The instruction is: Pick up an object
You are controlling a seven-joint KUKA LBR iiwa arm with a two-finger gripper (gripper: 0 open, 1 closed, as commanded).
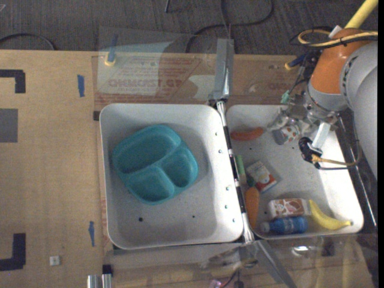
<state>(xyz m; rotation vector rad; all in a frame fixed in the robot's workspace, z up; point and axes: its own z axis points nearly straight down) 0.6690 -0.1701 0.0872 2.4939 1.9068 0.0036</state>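
The right bin (336,179) holds several small things. An orange sausage-shaped piece (247,134) lies near its top left corner, and a thin green piece (240,168) runs along its left wall. There are also a small white and red packet (261,176), an orange carrot-like piece (252,206), a white and red carton (288,207), a blue bottle (285,225) and a yellow banana (327,219). My gripper (287,129) hangs over the bin's upper right part, just right of the sausage piece. Its tip is blurred and partly hidden by the wrist.
The left bin (120,221) carries a teal divided plate (155,162). A metal divider (223,80) runs up between the bins. The grey arm with its orange band (333,71) and cables covers the right bin's upper right corner.
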